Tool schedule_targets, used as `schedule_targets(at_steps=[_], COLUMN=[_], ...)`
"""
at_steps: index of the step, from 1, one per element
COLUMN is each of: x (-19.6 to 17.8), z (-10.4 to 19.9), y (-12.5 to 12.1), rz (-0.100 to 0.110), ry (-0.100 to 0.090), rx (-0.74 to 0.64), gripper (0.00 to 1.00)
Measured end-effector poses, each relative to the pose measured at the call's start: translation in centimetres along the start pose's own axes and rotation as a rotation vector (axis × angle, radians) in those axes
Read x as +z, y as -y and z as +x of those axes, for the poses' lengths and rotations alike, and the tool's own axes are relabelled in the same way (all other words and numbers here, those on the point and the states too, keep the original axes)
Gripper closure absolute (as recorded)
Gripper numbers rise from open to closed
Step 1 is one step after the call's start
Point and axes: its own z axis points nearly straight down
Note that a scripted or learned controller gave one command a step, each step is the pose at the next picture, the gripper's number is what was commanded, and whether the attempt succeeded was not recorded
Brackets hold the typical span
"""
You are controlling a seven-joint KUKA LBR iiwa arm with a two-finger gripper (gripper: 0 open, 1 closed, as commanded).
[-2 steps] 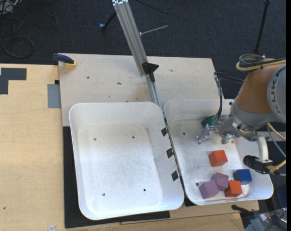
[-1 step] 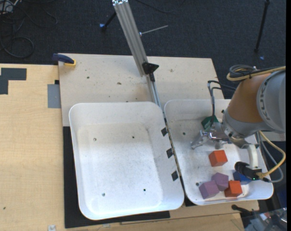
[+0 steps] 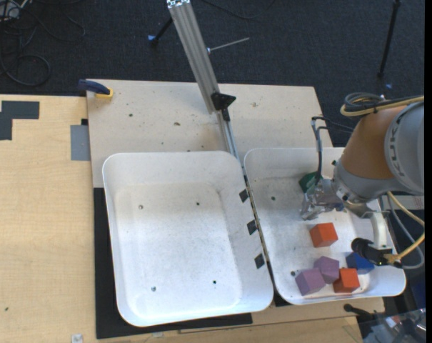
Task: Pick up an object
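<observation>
We see the arm (image 3: 387, 152) reaching in from the right, its grey body and orange band bent over the right bin (image 3: 283, 191). Its wrist points down and toward the left, so the gripper (image 3: 317, 207) hangs low over the middle of that bin, just above the bin floor. The metal fingertips look close together, with only a narrow gap, and we see nothing between them. A green part sits at the gripper's upper left side.

The objects lie in the right bin. An orange cube (image 3: 323, 234) sits just below the gripper, near it but apart. Toward the bin's near right corner we find two purple blocks (image 3: 319, 275) touching each other, a second orange block (image 3: 347, 280) just beside them, and a blue block (image 3: 360, 261) against the right wall, partly hidden by a black cable part.

The left bin (image 3: 123, 191) shares its right edge with the other bin, where small black clips sit along the join.

We can read no brand, label or writing anywhere; a small checkered marker (image 3: 178, 1) tops the slanted metal bar (image 3: 201, 56) behind the bins.
</observation>
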Motion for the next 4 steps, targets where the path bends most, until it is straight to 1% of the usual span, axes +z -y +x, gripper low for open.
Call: schedule_targets(at_steps=[1, 2, 3, 4], x=[-4.6, -10.9, -11.3, -11.1], z=[-0.3, -0.4, -0.5, 4.8], y=[0.7, 0.3, 0.3, 0.4], rz=[-0.002, -0.006, 0.000, 0.003], ry=[0.002, 0.003, 0.002, -0.001], rx=[-0.001, -0.008, -0.010, -0.013], gripper=[1.00, 1.00, 1.00, 1.00])
